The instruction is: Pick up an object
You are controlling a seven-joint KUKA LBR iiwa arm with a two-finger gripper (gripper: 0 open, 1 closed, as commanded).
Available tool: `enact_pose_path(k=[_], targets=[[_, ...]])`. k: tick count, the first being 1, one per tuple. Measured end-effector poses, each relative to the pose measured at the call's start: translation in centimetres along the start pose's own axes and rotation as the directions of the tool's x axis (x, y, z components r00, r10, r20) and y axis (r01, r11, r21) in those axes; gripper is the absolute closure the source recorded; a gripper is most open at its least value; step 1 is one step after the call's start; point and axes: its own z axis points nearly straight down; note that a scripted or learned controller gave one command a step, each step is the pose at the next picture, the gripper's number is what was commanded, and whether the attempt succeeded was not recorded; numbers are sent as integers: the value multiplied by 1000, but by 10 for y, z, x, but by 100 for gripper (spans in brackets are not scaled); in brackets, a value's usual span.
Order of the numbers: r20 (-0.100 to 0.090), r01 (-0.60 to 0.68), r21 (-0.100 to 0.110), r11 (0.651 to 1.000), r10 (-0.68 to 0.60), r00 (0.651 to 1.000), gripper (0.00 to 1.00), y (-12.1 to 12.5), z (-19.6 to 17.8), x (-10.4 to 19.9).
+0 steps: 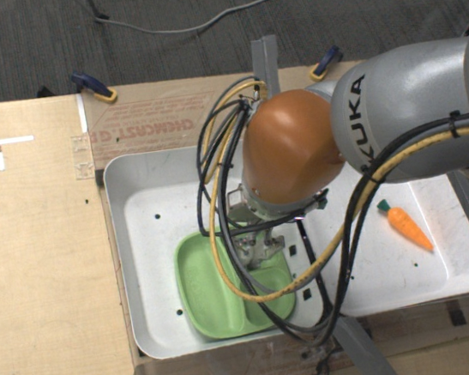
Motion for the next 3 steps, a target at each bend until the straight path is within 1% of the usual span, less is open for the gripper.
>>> enact_pose_path(k=[1, 2, 3], targets=[[13, 160, 58, 985, -161, 987, 100, 54, -16, -11], [-7, 74, 17, 997, -74, 997, 100, 28, -7, -99], [7, 208, 42, 977, -209, 978, 100, 66, -21, -21]])
